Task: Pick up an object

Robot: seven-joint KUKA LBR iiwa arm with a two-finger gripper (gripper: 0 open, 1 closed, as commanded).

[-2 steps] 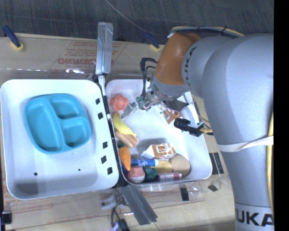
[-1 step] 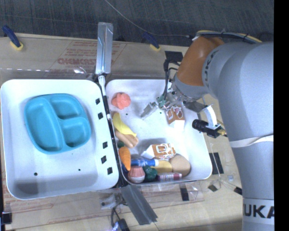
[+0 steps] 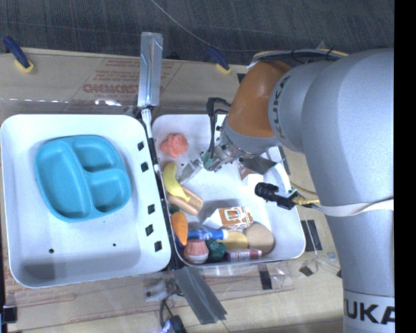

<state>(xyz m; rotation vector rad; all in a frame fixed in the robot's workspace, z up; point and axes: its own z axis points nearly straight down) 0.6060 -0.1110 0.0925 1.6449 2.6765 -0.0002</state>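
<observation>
My gripper (image 3: 196, 167) reaches down into the right bin (image 3: 288, 222) under the grey arm with its orange band (image 3: 253, 106). Its tip hangs just right of a yellow banana (image 3: 169, 179) and below a salmon-pink ball (image 3: 173, 144). I see nothing clearly held in it. A tan bread roll (image 3: 188, 202) lies below the banana. Further down sit an orange carrot (image 3: 179, 227), a brown-and-white packet (image 3: 234, 218), a blue-capped item (image 3: 209, 234), a tan egg-shaped object (image 3: 261, 238) and a red round object (image 3: 196, 252).
The left bin (image 3: 14, 207) holds a blue divided plate (image 3: 83, 175). A metal bar (image 3: 150, 68) stands at the divider between the bins. The arm's large grey body (image 3: 347, 151) covers the right bin's right side.
</observation>
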